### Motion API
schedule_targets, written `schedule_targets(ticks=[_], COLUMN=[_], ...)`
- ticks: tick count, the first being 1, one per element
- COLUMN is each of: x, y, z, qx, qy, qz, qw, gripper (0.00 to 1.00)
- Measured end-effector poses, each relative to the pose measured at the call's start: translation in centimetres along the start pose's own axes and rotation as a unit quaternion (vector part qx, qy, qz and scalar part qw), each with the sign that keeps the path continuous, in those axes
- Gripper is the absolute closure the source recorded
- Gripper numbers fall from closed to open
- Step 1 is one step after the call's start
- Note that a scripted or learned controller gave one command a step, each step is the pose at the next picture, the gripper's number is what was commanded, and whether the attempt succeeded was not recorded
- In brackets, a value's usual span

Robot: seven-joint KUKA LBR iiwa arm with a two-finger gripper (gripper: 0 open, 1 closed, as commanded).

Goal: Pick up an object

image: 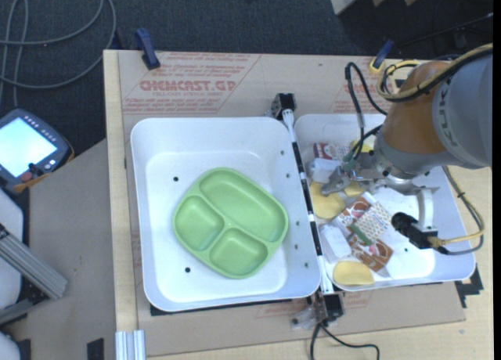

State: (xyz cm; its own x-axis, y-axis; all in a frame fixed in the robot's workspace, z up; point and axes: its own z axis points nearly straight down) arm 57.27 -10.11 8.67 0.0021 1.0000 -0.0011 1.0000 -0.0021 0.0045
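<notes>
The right bin (450,268) holds several small objects. A yellow piece (324,203) lies by its left wall, a colourful snack packet (368,232) sits in the middle, and a yellow oval thing (354,273) rests at the front. A red and white packet (327,151) lies at the back left. My gripper (337,183) is low in the left part of this bin, just above the yellow piece and beside the packets. The grey and orange arm (427,120) covers the back right of the bin. I see nothing clearly held.
The left bin (156,147) holds a green divided plate (229,221). A black clamp (285,105) sits at the back where the bins meet. A black cable plug (409,226) hangs over the right bin. A blue clip (146,47) stands on the bench's back left.
</notes>
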Motion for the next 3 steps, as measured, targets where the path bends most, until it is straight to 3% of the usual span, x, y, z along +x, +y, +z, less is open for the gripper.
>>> schedule_targets(ticks=[1,2,3], x=[-0.01,0.04,0.04], y=[-0.43,-0.37,-0.38], z=[-0.02,-1.01,-1.0], qx=[-0.001,-0.002,-0.001], qy=[0.0,0.0,0.0], qz=[0.0,0.0,0.0], qw=[1.0,1.0,1.0], gripper=[0.0,1.0,0.0])
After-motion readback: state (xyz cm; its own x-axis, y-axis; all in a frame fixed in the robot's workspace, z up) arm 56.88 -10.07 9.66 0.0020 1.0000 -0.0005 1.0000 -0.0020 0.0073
